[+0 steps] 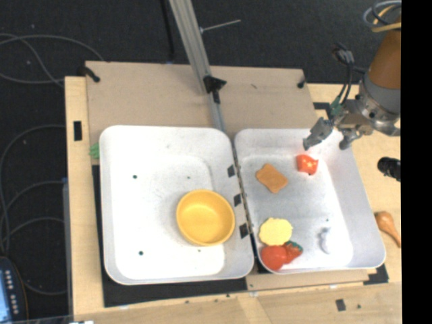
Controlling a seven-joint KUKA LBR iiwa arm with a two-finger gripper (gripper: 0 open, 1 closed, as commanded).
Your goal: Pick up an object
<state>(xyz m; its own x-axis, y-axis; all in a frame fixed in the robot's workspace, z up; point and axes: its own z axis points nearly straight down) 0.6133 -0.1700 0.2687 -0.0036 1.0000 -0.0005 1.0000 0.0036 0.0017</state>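
Dark floor [81, 19], loose cables [27, 52], tan bench [148, 86]

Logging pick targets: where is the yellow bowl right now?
The yellow bowl sits in the left bin, toward its lower right, near the divider shared with the right bin.

Two white bins [121, 181] are lying side by side on the bench [155, 93]—an aluminium rail [191, 32] is slanting over its far edge, while black cables [34, 59] are trailing across the dark floor.
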